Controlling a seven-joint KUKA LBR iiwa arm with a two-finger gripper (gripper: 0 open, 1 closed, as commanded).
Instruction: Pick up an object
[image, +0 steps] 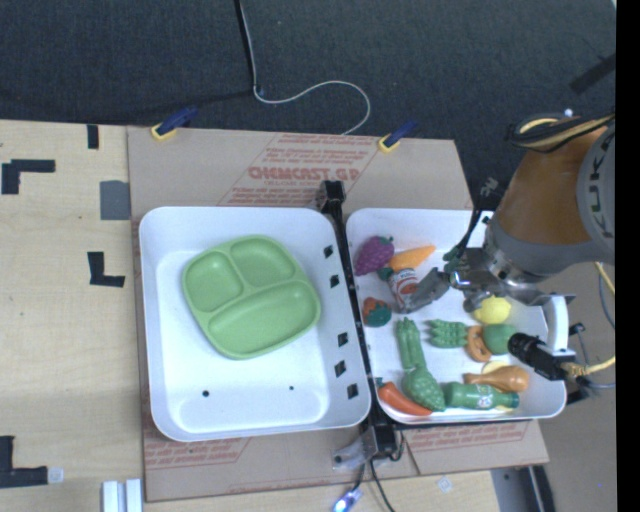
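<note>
Target not fixed by the task; any toy in the right bin (455, 222) qualifies. Nearest candidates to the gripper (432, 288): a small red-and-white can (404, 287) just left of the tip, and a yellow lemon (493, 310) under the wrist side.

Gripper low over the right bin's middle, pointing left toward the can. Fingers: cannot tell whether spread or closed; the dark tip reads as one blurred shape. Nothing visibly between them.

Step, as judged: approach or descent, no grasp yet. Next move calls for settling over a single item with clear room on both sides; the can sits close to the orange carrot (414, 256) and purple grapes (375, 254), so neighbours may get nudged.

Right bin contents, crowded: grapes and carrot at top; a small teal-and-red piece (377, 312) by the divider; green pieces, one long like a cucumber (409, 342), through the centre; a green bottle-like item (480, 397) and orange-red pieces along the bottom edge.

Left bin (160, 330): one green divided plate (251, 294), three compartments, nothing in them. Both bins rest on a cardboard sheet (290, 170).
</note>
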